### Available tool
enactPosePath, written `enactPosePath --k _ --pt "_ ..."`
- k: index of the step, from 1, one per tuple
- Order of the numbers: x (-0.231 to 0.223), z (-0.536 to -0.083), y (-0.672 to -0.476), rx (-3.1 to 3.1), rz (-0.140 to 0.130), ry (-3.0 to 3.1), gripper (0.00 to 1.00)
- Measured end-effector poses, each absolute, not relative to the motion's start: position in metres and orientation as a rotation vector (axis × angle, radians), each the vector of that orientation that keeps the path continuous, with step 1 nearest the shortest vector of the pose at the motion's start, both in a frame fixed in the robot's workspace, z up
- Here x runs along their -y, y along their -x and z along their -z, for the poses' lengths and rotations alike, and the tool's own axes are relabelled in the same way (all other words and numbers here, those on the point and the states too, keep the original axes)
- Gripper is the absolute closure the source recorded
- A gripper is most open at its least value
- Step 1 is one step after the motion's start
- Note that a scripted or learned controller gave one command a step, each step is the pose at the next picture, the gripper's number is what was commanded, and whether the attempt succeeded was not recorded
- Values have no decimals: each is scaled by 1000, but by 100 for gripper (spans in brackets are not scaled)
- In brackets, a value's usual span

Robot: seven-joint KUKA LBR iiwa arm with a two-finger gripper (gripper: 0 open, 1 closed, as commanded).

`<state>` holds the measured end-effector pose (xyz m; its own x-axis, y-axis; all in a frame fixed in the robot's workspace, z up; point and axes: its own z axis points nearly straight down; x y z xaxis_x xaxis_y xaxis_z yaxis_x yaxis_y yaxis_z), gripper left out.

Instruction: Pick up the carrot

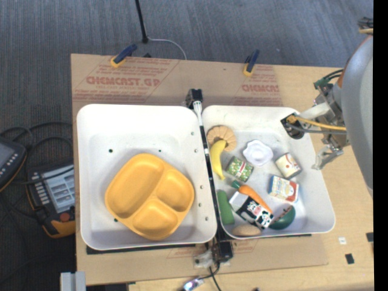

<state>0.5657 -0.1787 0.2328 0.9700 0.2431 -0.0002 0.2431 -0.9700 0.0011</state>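
In the camera view, the carrot lies in the lower middle of the right bin, its orange body slanting down to the right, hemmed in by clutter: the black-and-white milk carton touches its lower side, the green cucumber lies just to its left, the small green carton sits just above, and the red-and-white juice box is near on the right. The banana and the white cup lie further up the bin. The left bin bears the yellow divided plate. The gripper hangs over the right bin's right rim, well apart from the carrot; whether it is parted or closed I cannot tell, and nothing is seen in its grasp. The step in hand is likely the approach: it should travel left and down the bin, turn to straddle the carrot across its narrow width, and descend near the upper, freer end, so the milk carton is not caught too.
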Motion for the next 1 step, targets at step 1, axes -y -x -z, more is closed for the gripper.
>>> enactPosePath --k 1 --pt "91 -185 -524 -557 7 -3094 0"
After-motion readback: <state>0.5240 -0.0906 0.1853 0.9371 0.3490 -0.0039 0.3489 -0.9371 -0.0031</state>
